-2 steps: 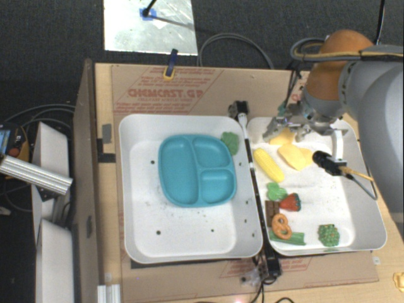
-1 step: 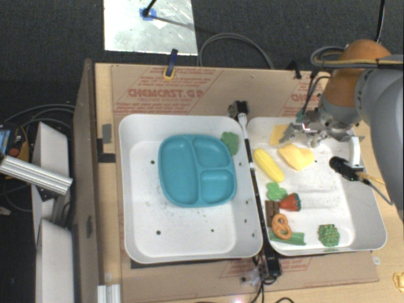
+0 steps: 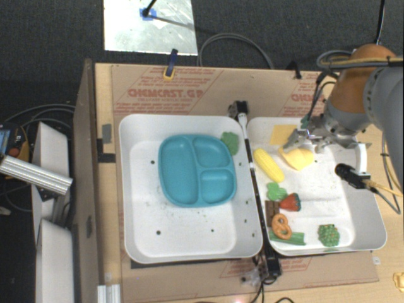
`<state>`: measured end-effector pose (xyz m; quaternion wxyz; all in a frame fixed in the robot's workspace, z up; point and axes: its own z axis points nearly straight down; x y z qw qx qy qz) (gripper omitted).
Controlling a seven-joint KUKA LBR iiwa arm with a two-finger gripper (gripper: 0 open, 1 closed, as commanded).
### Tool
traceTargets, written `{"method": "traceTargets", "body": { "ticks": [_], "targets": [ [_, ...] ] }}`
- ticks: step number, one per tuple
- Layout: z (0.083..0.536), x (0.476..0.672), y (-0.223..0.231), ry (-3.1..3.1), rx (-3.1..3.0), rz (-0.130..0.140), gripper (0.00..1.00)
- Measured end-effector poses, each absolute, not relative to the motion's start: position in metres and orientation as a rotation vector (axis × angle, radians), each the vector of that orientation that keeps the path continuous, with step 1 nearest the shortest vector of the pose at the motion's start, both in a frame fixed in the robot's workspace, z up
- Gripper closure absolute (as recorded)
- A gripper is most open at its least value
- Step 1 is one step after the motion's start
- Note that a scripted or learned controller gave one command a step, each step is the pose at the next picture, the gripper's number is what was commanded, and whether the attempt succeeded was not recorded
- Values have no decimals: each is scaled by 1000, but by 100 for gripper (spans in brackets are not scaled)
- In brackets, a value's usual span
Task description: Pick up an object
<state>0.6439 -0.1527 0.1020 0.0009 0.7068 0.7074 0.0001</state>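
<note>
Right white bin (image 3: 366, 232), far end: rounded pale-yellow plastic toy food piece (image 3: 299, 159), lying just under the metal end effector (image 3: 304, 139). Whether that end effector is spread or pinching cannot be told; no item shows between its tips.

Handling, judged: light, rigid, smooth and likely slippery; best taken across its narrower width, at the middle.

Neighbours: flat yellow cheese-like slab (image 3: 282, 133) on the far side; yellow toy corn cob (image 3: 268, 165) to the left.

Left white bin (image 3: 136, 232): blue three-compartment plastic plate (image 3: 196, 169).
</note>
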Motion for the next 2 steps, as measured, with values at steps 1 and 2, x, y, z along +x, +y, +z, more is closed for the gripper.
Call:
{"method": "traceTargets", "body": {
  "ticks": [1,2],
  "targets": [
    [115,624,-171,2220,2221,-1,0],
    [83,671,-128,2231,2210,6,0]
  ]
}}
